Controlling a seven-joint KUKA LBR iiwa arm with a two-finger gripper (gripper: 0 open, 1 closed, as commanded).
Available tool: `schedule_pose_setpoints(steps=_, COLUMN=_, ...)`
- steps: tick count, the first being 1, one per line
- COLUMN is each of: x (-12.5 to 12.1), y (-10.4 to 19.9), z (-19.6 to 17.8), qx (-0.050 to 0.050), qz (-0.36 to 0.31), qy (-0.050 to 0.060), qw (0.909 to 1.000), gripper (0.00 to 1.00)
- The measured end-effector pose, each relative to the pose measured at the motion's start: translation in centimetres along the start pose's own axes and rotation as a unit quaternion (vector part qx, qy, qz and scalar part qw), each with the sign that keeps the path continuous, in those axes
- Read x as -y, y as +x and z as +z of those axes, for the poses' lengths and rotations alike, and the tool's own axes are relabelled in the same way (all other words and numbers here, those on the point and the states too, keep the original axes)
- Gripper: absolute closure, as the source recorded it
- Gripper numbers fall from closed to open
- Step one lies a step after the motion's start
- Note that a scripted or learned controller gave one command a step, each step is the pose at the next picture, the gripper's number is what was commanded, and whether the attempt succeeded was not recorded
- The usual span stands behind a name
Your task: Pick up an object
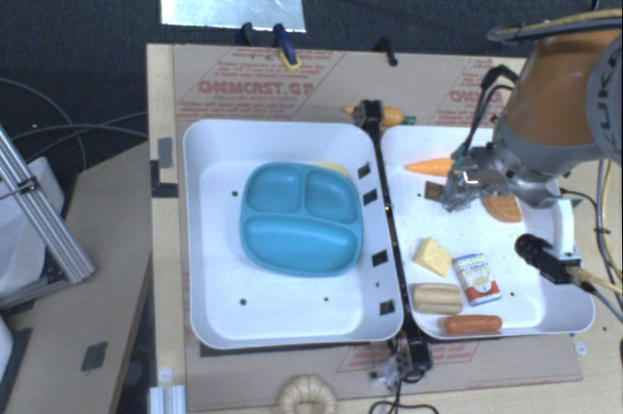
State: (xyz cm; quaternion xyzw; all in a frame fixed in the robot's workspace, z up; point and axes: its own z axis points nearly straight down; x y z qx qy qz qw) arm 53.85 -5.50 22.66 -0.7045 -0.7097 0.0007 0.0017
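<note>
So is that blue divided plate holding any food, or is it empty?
Empty. The blue plate lies flat in the left bin with all three compartments showing bare blue; the food pieces lie in the right bin.

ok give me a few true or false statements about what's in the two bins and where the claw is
1. The blue divided plate lies in the left bin. True.
2. The carrot lies in the left bin. False: it lies in the right bin, near its far edge.
3. The claw is over the right bin. True.
4. The sausage lies at the far edge of the right bin. False: it lies along the near edge.
5. The cheese wedge lies beside the small carton. True.
</note>
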Motion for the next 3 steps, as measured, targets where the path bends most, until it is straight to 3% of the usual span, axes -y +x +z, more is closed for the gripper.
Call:
schedule_pose_setpoints(steps=1, x=2.2, y=4.0, z=1.0, qx=0.000, qz=0.000, qy=-0.001, qw=1.0000, gripper=1.00)
schedule_pose_setpoints(steps=2, x=1.8, y=2.2, z=0.8, qx=0.001, qz=0.003, qy=-0.003, qw=1.0000, gripper=1.00)
schedule_pose_setpoints(steps=3, x=2.7, y=3.9, z=0.0, qx=0.000, qz=0.001, qy=-0.002, qw=1.0000, gripper=1.00)
